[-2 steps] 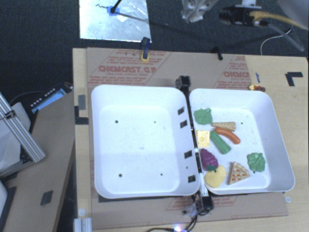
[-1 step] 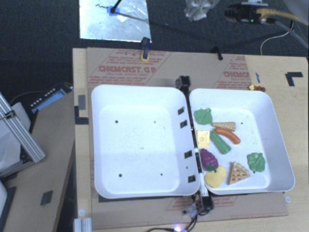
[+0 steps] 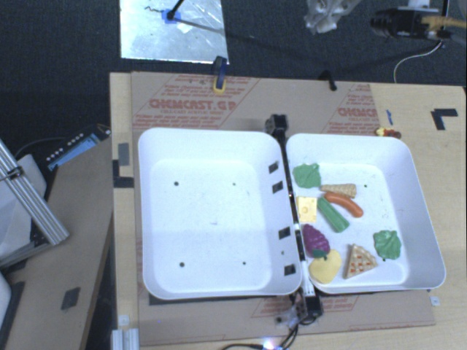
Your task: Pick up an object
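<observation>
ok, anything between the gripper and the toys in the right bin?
Nothing visible. The gripper hangs blurred at the top of the view, beyond the bench. The toys, such as the sausage and pizza slice, lie uncovered in the right bin, with open bench between.

Toy foods (image 3: 335, 214) loose in right bin (image 3: 419, 195)

bins (image 3: 211, 152): smooth white plastic, slight sheen. bench (image 3: 438, 144): pale wood-look board, matt. sheet (image 3: 197, 97) under the bins: brown cardboard-like, red print, matt. toy food: smooth plastic look, e.g. sausage (image 3: 344, 203) glossy orange, pizza slice (image 3: 359, 261) textured top. panel (image 3: 171, 20) at top: silvery, reflective, foil-like. floor (image 3: 51, 64): dark, rough, carpet-like. rail (image 3: 25, 195) at left: bare metal.
</observation>
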Available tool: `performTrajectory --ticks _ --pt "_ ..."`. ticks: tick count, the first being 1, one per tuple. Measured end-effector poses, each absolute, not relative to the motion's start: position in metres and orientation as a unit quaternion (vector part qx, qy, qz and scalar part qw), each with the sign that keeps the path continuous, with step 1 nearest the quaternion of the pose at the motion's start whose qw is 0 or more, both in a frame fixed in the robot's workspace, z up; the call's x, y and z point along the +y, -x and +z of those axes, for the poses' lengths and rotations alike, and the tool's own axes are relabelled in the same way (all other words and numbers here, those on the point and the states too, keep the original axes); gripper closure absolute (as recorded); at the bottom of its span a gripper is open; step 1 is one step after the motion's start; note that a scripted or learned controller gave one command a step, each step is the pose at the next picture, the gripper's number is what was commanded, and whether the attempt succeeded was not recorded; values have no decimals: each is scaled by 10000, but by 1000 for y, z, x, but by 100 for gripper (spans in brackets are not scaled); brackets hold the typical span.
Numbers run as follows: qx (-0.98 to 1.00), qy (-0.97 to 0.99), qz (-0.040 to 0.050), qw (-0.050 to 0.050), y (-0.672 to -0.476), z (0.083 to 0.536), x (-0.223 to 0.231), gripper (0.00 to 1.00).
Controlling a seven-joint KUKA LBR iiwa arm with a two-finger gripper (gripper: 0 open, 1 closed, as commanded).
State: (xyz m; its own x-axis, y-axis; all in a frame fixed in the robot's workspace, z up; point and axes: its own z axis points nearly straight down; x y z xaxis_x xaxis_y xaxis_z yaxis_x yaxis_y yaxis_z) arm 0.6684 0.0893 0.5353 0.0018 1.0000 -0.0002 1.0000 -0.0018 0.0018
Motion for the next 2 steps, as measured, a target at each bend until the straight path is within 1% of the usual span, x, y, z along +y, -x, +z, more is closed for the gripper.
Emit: performTrajectory --ticks 1,2 --pt "7063 -7080 4 11 -668 535 47 100" --pt "7073 -7069 8 9 -668 535 35 100"
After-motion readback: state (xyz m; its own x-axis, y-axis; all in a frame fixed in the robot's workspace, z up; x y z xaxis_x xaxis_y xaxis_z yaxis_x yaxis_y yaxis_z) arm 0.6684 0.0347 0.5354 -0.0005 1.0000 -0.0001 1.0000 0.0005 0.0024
